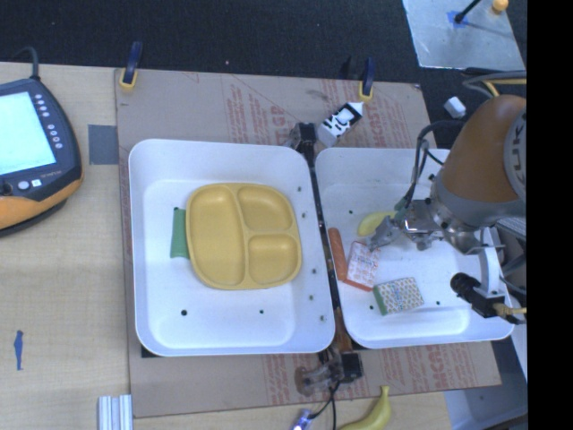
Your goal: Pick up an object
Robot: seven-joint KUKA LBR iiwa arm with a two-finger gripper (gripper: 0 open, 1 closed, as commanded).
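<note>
Where the gripper (387, 232) hangs, a yellow curved object (371, 223) lies just beside it.

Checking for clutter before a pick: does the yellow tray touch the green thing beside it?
Touching. The camera view shows the yellow tray overlapping the green thing's right edge, with no gap.

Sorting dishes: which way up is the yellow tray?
Upright. The yellow tray lies flat in the left bin, its three compartments facing up.
</note>
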